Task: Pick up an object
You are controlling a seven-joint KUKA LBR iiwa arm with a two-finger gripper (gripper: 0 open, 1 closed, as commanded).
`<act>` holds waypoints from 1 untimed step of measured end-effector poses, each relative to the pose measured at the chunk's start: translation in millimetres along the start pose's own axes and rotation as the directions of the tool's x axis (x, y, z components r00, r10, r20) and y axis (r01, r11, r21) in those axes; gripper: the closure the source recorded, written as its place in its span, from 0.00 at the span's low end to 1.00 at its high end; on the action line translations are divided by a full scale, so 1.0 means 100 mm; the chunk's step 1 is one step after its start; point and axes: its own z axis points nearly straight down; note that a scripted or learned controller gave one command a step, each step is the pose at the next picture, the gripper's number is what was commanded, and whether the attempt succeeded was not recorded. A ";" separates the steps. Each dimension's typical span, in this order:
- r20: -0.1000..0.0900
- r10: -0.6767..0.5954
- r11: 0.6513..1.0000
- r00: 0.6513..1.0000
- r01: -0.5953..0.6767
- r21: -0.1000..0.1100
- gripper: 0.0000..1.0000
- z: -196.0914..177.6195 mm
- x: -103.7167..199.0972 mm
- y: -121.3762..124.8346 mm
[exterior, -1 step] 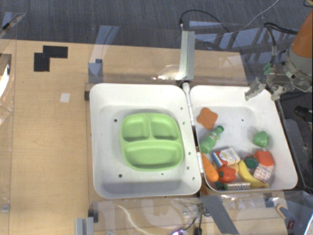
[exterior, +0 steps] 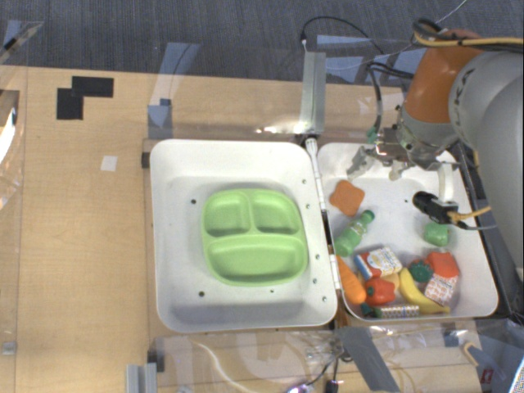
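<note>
pincer (exterior: 378, 164): hangs over the far end of the right bin (exterior: 490, 297), fingers spread apart, nothing between them; released.
arm: grey, orange band above the wrist; reaches in over the right bin's far corner, so the pincer points down into the bare stretch of bin floor.
task's things: all piled in the right bin, mostly at its near end, away from the pincer.
nearest candidate: orange block (exterior: 347, 196), lying alone just nearer than the pincer, not touching it; judged the easiest pick since it sits clear of the heap.
green bottle (exterior: 353, 234): lies tilted just beyond the heap, close to the wall shared with the left bin.
heap: carrot (exterior: 350, 280), banana (exterior: 419, 293), small cartons (exterior: 381, 261), red pieces, packed touching one another; judged harder to grip singly.
green lump (exterior: 437, 235): by itself at the right bin's outer side.
left bin (exterior: 172, 244): holds a green divided tray (exterior: 254, 236), centred; likely a drop spot.
desk (exterior: 74, 244): pale wood, black marker patch far from the right bin.
writing: cartons show print, too small to read; no brand legible.
</note>
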 end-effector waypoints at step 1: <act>0.001 0.107 0.994 0.994 -0.106 -0.018 0.00 0.38 0.10 -0.41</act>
